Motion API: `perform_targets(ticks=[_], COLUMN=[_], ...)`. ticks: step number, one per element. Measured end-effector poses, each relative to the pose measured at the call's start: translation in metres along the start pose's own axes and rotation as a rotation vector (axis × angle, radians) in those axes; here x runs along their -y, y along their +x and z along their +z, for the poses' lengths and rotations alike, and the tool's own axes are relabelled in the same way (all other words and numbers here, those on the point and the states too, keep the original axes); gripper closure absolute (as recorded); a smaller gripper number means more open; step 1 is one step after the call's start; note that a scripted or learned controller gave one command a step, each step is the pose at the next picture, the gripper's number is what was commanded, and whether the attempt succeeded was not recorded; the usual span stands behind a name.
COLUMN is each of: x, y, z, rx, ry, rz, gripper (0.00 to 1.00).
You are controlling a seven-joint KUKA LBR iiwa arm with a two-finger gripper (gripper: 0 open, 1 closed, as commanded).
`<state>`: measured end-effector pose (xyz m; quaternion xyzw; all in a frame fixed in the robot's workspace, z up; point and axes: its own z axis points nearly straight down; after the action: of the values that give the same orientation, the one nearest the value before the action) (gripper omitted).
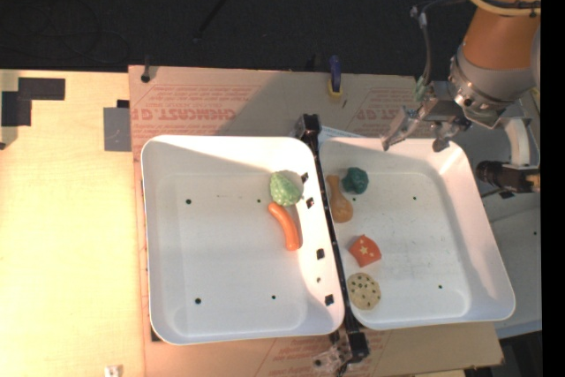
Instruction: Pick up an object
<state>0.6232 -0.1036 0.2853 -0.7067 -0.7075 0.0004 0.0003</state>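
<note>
Arm: the grey arm with its orange band (500,22) is seen at the upper right, reaching in above the far edge of the right bin.
Pincer: the pincer (415,133) is held over the far rim of the right bin; its two fingers are spread apart, and nothing is seen between them.
Left bin: the left bin (177,296) carries a green lumpy object (285,187) and an orange carrot-like piece (286,225), both close to its right wall, the green one just beyond the orange one.
Right bin: in the right bin (459,278) a tan elongated object (339,199) lies near the left wall, with a dark teal object (356,180) just beside it.
Nearer objects: a red wedge (365,251) and a round speckled biscuit-like disc (363,290) are found toward the near left corner of the right bin.
Separation: all objects are lying well apart from the pincer.
Worktop: both bins are resting on brown cardboard (221,106) laid over the pale worktop (62,234).
</note>
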Motion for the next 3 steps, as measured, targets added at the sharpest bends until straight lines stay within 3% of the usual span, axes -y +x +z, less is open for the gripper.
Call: perform_targets(ticks=[1, 2, 3], x=[0.000, 0.073, 0.095], y=[0.000, -0.103, -0.026], z=[-0.010, -0.010, -0.044], rx=[0.000, 0.003, -0.003], ry=[0.001, 0.004, -0.001], rz=[-0.001, 0.012, -0.005], gripper=[1.00, 1.00, 1.00])
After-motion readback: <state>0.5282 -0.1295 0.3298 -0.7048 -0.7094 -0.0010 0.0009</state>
